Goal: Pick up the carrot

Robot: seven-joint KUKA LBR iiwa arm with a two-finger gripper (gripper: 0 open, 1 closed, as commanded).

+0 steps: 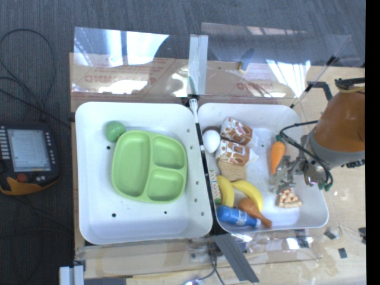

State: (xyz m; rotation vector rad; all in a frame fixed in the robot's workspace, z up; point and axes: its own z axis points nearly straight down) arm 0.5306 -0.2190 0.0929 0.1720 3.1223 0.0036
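The orange carrot (276, 156) lies in the right bin (309, 221), green top pointing to the far side, tip toward the near side. My gripper (285, 173) hangs low over the bin just right of the carrot's lower end and close beside it. I see nothing held in it. The grey arm with its orange band (343, 123) reaches in from the right edge.
A pizza slice (288, 199) lies just below the gripper. Left of the carrot are two snack packs (236, 132), a cracker (231, 171), an egg (211, 140), bananas (238, 189), a drumstick (255, 209) and a blue bottle (236, 217). The left bin (95, 218) holds a green divided plate (149, 166) and a green ball (116, 130).
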